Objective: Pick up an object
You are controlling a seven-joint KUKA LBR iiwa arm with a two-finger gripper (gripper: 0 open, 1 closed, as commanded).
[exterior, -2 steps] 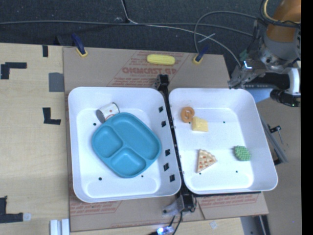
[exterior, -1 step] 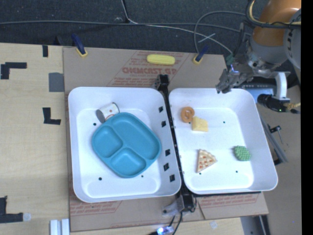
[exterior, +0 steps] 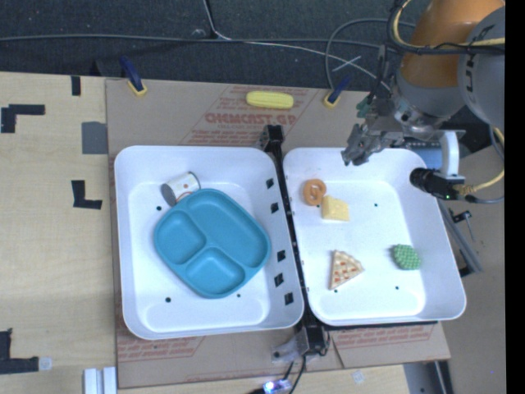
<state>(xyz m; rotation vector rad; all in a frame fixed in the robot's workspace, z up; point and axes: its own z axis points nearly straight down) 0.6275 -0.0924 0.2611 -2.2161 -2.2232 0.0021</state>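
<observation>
Four items in right bin (exterior: pixel 426 302) | gripper (exterior: pixel 358 156) above rim

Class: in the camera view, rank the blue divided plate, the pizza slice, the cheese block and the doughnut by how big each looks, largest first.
1. Blue divided plate, by far the largest.
2. Pizza slice.
3. Cheese block and doughnut look about alike, so I won't rank one above the other.
</observation>
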